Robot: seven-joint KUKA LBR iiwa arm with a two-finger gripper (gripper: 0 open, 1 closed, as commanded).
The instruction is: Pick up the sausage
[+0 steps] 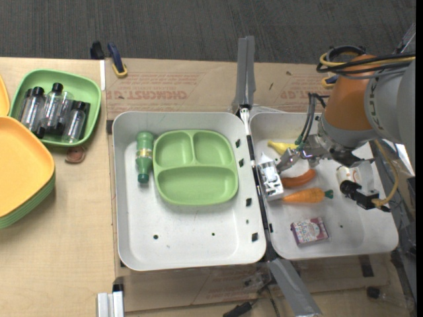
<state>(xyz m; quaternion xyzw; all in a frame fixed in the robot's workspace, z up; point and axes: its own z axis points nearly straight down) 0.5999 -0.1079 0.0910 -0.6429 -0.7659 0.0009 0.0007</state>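
The sausage [302,177], a short curved orange-red piece, lies in the right bin [344,243] near its left-centre. My gripper [291,158] hangs low just above and to the left of the sausage's upper end, reaching in from the right. Nothing shows between its tips. An orange carrot [304,196] with a green end lies just below the sausage.
A yellow banana-like piece [280,146] lies above the gripper, a white and grey object [269,178] sits against the bin's left wall, and a pink packet [308,230] is nearer the front. The left bin [185,243] holds a green divided plate [195,167] and a green bottle [143,156].
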